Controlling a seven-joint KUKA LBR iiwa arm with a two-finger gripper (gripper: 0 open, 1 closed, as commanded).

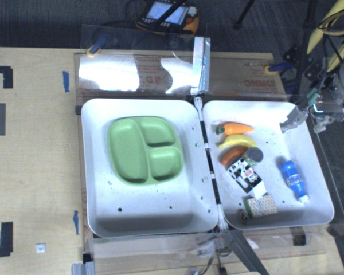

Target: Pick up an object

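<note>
Task status: not started as far as visible. The tool (291, 122) sits at the far right corner of the right bin (318, 211), above its rim; whether it is wide or narrow I cannot tell, and nothing shows in it. All candidates lie in the right bin: carrot (236, 129), banana (236, 142), black-and-white card (244, 173), blue bottle (293, 180), small packet (261, 206). The left bin (94, 171) carries a green divided tray (144, 149). Approach, grasp and lift all remain.
</note>
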